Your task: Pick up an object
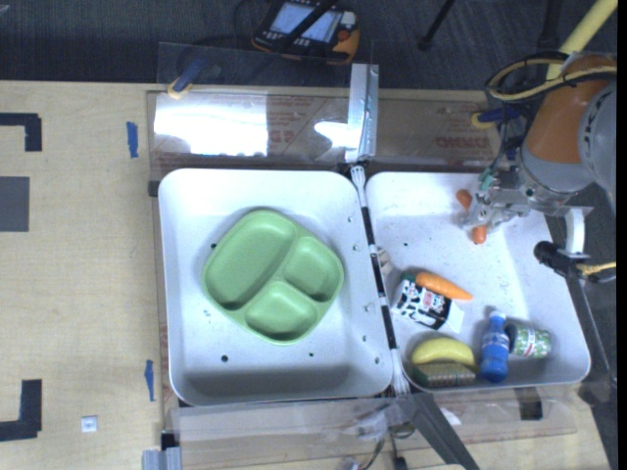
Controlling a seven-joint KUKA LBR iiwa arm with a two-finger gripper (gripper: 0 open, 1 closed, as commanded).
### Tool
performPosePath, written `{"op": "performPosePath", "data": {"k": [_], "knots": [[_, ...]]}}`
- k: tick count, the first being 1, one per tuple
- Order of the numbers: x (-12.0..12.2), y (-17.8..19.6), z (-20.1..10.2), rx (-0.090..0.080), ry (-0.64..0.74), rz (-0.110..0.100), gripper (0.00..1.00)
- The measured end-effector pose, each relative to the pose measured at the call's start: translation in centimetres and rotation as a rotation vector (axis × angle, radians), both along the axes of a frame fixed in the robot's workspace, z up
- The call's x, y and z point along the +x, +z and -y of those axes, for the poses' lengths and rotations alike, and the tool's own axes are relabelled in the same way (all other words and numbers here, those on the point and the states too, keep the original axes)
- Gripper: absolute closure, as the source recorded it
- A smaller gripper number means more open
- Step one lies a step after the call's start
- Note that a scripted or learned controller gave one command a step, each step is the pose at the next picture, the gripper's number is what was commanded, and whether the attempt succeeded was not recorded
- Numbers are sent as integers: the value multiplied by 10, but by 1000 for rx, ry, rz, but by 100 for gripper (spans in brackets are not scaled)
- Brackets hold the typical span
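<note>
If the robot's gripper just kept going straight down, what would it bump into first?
Probably the bare white floor of the right bin, near its back. The gripper hangs there pointing down, orange-tipped. The carrot, banana and blue bottle lie nearer the front, off its line. Depth is hard to judge.

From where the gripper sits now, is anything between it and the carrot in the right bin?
Nothing visible. The gripper is at the right bin's far end, and bare white floor separates it from the carrot. The carrot lies on top of the black-and-white carton, so nothing covers it. The banana and blue bottle lie nearer the camera.
</note>
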State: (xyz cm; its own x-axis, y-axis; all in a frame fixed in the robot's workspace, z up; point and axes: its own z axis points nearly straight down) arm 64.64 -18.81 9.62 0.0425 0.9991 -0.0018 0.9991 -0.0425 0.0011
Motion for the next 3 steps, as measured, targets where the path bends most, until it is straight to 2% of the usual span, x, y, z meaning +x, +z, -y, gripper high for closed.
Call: {"op": "performPosePath", "data": {"k": [1,2,3], "knots": [[-31,100,-52,2,55,1,100],[-31,100,-52,2,55,1,0],[3,19,-5,1,-30,2,0]]}}
